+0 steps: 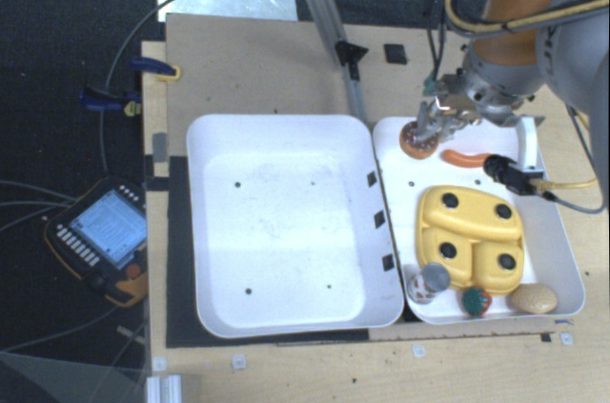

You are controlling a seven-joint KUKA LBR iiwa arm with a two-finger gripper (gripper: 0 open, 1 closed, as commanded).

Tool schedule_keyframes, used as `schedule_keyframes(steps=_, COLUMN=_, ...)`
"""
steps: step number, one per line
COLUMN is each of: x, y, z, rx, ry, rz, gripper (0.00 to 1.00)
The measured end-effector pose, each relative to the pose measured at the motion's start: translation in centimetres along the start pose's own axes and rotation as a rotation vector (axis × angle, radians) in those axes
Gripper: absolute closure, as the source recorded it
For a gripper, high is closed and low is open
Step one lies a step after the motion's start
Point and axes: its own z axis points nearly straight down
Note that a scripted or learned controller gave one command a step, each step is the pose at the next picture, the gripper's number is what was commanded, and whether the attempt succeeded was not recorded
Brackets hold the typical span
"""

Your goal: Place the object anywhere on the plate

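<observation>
Nearest the camera, along the front wall of the right-hand bin [575,270], three small things sit in a row: a tan rounded lump [532,298] in the corner, a green-and-red ball [475,301] just beside it, and a small grey-and-white piece [431,280] further left, close to the bin's inner wall. Right behind them lies the yellow plate [472,239], a moulded one with three shallow wells, each marked by a dark dot; the ball and the grey piece are touching its front edge or very near it. To the left, the other white bin [276,220] lies alongside, and beyond its outer side a handheld pendant [100,234] with a lit screen rests off the bench. Further back in the right bin, an orange sausage-shaped piece [465,158] lies on the white floor, clear of the plate. Just left of it, in the bin's far left corner, is the brown ring-shaped object [416,143], well apart from the plate. My claw [436,117] hangs directly over that ring, at its far edge; I cannot tell whether it is open or closed, nor whether it touches the ring.
</observation>
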Motion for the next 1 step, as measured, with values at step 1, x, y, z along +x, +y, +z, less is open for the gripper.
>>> schedule_keyframes(steps=1, x=4.72, y=-1.28, z=0.35, rx=0.002, ry=0.0, rz=0.0, gripper=1.0)
